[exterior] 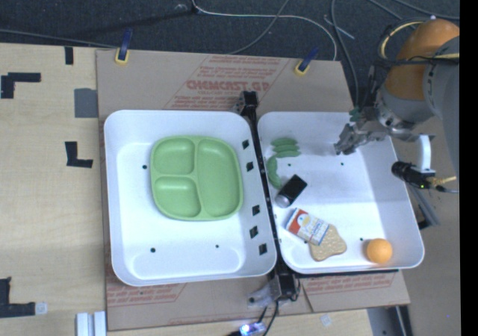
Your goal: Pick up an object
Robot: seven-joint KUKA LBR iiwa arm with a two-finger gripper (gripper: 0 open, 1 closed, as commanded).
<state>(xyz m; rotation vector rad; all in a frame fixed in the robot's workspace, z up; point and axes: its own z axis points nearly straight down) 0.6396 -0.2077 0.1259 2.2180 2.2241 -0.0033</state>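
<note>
Resting in smooth white bin (388,200): round orange (379,250).

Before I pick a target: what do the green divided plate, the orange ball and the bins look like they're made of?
Green divided plate: likely moulded plastic, matte, uniform colour, soft rounded ridges.
Orange ball: smooth, probably plastic or rubber; too small to be sure.
Bins: white plastic, slightly glossy, with rounded moulded rims.

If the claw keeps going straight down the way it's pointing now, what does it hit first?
Most likely bare floor of the right bin. The claw points down and slightly left near the bin's upper right; the green item lies further left, though depth is unclear from this slant.
</note>
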